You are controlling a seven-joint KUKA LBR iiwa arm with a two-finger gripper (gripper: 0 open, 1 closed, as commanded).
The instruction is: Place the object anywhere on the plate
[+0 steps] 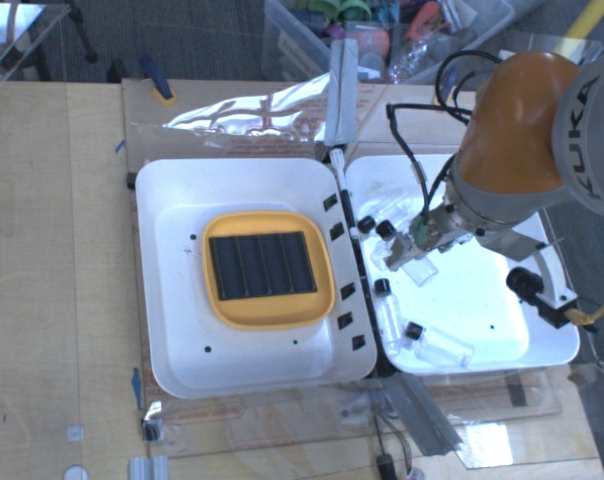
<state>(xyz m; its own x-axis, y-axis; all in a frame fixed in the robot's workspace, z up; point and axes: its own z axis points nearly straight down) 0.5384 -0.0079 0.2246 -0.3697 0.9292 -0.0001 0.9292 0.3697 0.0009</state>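
Observation:
A yellow plate (269, 311) with a dark ridged centre lies in the left bin (172, 268). The right bin (502, 348) holds clear plastic vials with black caps: one (440, 344) near the front edge and another (382, 230) at the left side near the divider. My gripper (412, 246) hangs low over the left part of the right bin, close to the vials by the divider. A pale clear piece (420, 270) shows just below it; whether it is held is unclear.
The divider (347, 258) between the bins carries black clips. The grey arm with its orange band (517, 128) covers the back of the right bin. A tub of coloured toys (382, 8) stands behind the bench.

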